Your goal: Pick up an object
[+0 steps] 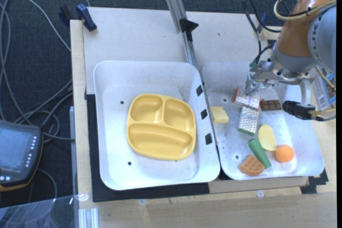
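Claw (251,84): low in the right bin (230,75), just above the red-white box (247,99); whether clenched or released cannot be told. Box: likely light, stiff, flat; best taken across its 2 short edges. Beside it: brown bar (270,105), checkered packet (248,120), yellow block (219,114). Left bin: yellow tray (160,126).

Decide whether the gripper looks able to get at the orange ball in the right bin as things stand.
Probably yes. The orange ball lies uncovered near the right bin's front corner, with only the yellow piece beside it, and the gripper hangs over that bin.
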Controlling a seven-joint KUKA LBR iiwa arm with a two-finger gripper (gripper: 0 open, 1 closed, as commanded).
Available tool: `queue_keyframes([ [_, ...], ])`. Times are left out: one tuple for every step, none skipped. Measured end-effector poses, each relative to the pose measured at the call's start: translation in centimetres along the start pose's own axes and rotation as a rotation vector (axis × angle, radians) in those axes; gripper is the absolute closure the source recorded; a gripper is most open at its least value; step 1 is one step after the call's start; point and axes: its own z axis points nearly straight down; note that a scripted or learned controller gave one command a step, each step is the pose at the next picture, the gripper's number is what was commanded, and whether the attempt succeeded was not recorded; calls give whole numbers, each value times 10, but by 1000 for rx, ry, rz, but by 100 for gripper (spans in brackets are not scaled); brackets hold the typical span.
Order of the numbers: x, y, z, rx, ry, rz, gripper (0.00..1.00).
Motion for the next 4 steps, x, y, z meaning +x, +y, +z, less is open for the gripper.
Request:
queue_keyframes([
  [5,9,-62,-7,-3,-2,100],
  [5,10,-97,-4,-2,-1,100],
  [69,13,-103,0,2,-7,100],
  [124,11,-112,0,2,-7,100],
])
